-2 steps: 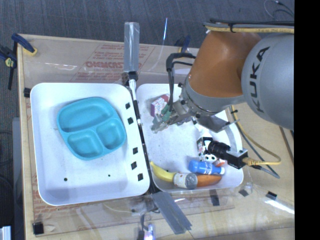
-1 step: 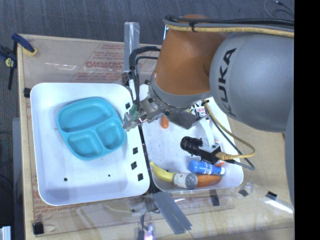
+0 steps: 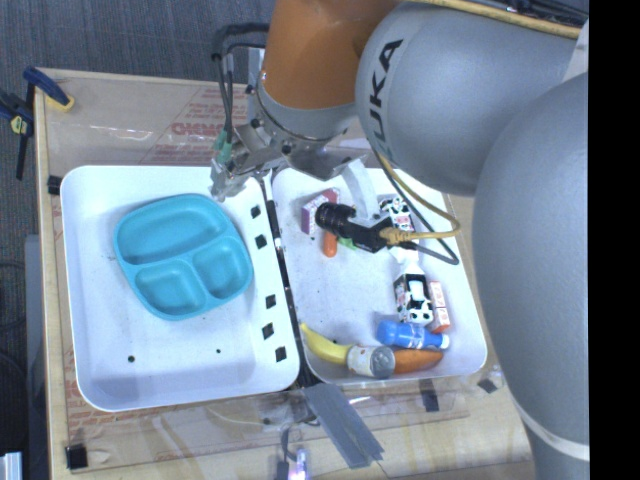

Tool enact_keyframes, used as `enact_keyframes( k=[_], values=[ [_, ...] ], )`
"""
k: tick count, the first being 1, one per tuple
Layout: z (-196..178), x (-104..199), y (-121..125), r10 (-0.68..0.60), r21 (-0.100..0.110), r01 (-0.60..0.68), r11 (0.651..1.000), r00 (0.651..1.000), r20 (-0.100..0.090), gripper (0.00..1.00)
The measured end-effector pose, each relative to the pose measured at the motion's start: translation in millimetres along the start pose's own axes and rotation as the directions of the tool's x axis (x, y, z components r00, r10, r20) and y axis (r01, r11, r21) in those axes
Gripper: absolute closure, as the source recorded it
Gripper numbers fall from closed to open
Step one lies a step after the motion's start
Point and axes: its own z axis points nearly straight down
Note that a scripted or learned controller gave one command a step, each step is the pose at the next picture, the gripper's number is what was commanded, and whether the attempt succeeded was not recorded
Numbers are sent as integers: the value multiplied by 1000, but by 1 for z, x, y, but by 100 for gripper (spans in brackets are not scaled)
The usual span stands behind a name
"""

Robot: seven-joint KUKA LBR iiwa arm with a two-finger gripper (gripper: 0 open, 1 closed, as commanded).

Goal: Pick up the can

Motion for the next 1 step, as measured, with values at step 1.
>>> enact_keyframes(
  k=[1],
  values=[
    [-6,-20,-22,35,2,-35,999,999,-1,100]
  ],
)
